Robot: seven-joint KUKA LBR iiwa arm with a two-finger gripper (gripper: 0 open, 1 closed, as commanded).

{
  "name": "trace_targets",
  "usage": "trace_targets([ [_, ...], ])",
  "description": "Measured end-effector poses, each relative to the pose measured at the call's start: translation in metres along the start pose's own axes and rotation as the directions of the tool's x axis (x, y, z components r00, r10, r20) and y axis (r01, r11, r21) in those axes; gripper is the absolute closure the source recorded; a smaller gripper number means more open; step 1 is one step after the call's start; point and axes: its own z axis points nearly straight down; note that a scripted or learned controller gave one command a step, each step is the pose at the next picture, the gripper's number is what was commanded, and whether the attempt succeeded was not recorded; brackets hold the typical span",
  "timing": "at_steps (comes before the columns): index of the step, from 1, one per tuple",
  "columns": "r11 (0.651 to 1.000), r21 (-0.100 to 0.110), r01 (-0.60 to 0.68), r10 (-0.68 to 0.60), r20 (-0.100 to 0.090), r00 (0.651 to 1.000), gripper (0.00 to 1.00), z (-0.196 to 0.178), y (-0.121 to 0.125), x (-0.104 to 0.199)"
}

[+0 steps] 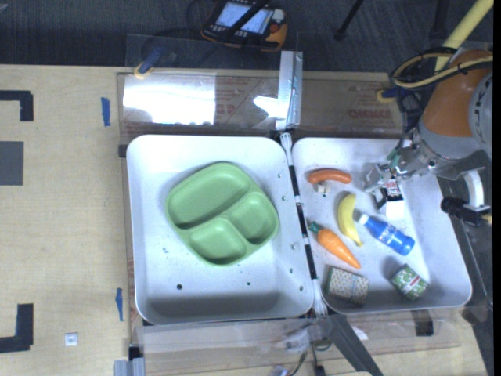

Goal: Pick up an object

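The right bin (450,210) holds a hot dog (329,177), a banana (347,218), a carrot (337,244), a blue and white bottle (387,234), a patterned box (347,284) and a small green can (409,281). My gripper (385,180) hangs over the upper right part of this bin, just above the bottle's white cap end and right of the hot dog. Its fingers look spread, with nothing between them. The arm with its orange band (450,108) comes in from the upper right.
The left bin (149,163) bears a green divided tray (223,211). A metal divider (297,210) separates the two bins. A clear plastic wall (211,92) stands behind them. A handheld device (243,22) lies on the floor beyond.
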Motion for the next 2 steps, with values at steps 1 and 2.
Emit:
trace_targets([
  [1,1.000,0.003,0.013,-0.013,-0.001,1.000,1.00,-0.058,-0.009,-0.010],
  [2,0.999,0.004,0.054,-0.054,-0.002,0.999,1.00,-0.094,-0.010,0.027],
])
